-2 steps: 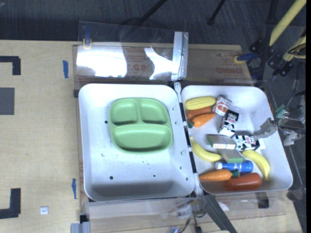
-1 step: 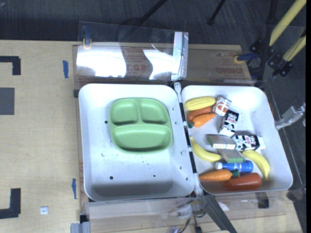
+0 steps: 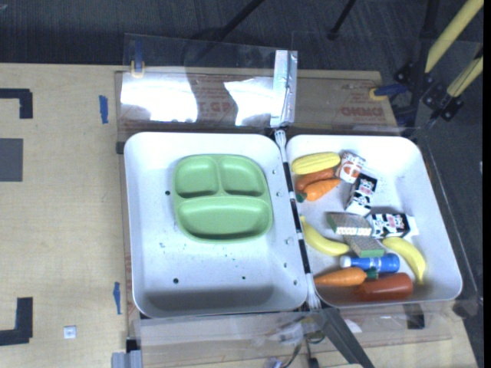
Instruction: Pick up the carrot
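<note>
Carrot [image 3: 340, 277]: found lying flat in the right bin [image 3: 439, 205] by its front wall, pressed between a blue bottle [image 3: 374, 263] and a red sausage [image 3: 385, 286], so little side clearance is judged available; jaw state cannot be told.

Robotics lab setup, plywood bench [image 3: 61, 228] with blue tape marks [image 3: 103, 108], two white bins [image 3: 146, 282] side by side, clear acrylic barrier [image 3: 207, 83], tripod legs [image 3: 349, 6] on dark floor, plastic toy food [image 3: 316, 162]
</note>
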Robot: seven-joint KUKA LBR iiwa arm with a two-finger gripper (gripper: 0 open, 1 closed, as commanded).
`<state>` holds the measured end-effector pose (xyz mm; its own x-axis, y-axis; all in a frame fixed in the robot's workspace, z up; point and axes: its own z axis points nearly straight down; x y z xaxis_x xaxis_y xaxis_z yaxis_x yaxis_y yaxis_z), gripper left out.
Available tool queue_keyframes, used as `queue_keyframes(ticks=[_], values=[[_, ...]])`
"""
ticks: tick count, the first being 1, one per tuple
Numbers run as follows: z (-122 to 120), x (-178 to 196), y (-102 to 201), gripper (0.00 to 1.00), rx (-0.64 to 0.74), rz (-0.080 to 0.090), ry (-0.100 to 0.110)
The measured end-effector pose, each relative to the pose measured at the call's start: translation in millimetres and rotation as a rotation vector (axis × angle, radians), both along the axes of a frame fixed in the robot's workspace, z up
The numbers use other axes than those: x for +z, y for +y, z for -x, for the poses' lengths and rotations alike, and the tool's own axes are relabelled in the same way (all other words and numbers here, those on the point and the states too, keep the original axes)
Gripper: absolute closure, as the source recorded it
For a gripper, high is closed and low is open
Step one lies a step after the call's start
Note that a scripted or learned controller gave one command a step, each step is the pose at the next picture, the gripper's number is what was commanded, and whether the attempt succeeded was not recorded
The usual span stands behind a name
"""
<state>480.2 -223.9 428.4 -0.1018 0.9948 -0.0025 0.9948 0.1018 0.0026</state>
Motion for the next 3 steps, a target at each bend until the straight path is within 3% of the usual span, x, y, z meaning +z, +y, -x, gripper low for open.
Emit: queue_keyframes(ticks=[1,2,3], values=[[0,7,1,0.0,0.056,0.001,-0.002],[0,-113,0,0.0,0.077,-0.001,0.001],[-108,-5,2,0.0,-0.237,0.0,-0.001]])
